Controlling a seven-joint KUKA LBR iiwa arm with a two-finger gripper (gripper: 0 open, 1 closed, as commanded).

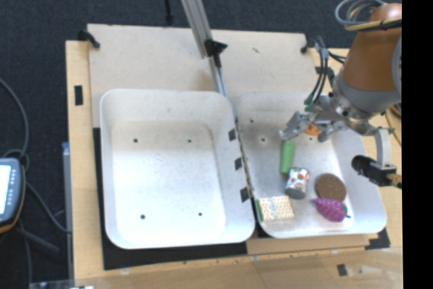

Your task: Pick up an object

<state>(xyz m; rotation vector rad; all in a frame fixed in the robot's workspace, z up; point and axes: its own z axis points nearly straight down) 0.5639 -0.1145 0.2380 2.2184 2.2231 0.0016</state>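
The arm is reached in from the right, its claw (308, 128) lowered over the right bin (262, 112), fingers spread apart and holding nothing. A green cylinder (287, 157) lies just below the claw. A small can (297, 182), brown disc (330, 187), purple cluster (330, 209) and patterned packet (275, 208) are seen nearer the front. The left bin (169, 169) sits beside it on the table (149, 57).

Grey arm (369, 88), orange band, looped grey cables.
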